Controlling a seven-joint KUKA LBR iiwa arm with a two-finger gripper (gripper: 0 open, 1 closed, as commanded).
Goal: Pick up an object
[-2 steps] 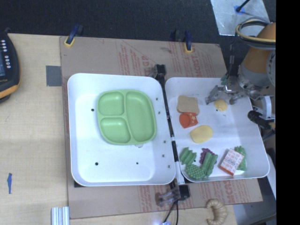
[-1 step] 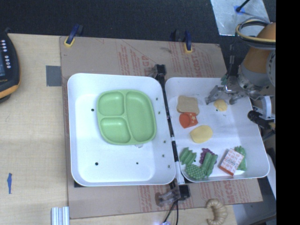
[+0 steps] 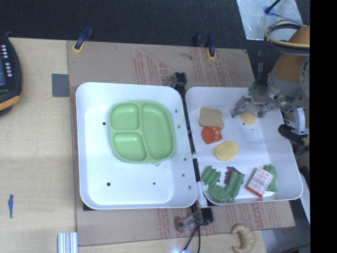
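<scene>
My gripper (image 3: 253,108) hangs over the far part of the right bin (image 3: 287,152), its fingers spread open with nothing between them. A small yellow piece (image 3: 247,118) lies just below and in front of the fingertips, apart from them. To its left lies a tan bread slice (image 3: 211,117), with a red tomato piece (image 3: 211,135) beneath it. A yellow potato-like lump (image 3: 226,151) sits mid-bin. Along the near edge are green beans (image 3: 210,174), purple grapes (image 3: 231,171), a green pea pod (image 3: 235,184) and a red-and-white packet (image 3: 260,181).
The left bin (image 3: 95,173) holds a green divided plate (image 3: 142,130). A clip (image 3: 180,80) sits at the far end of the wall between the two bins. A black-and-orange pendant (image 3: 8,73) lies at the bench's left edge.
</scene>
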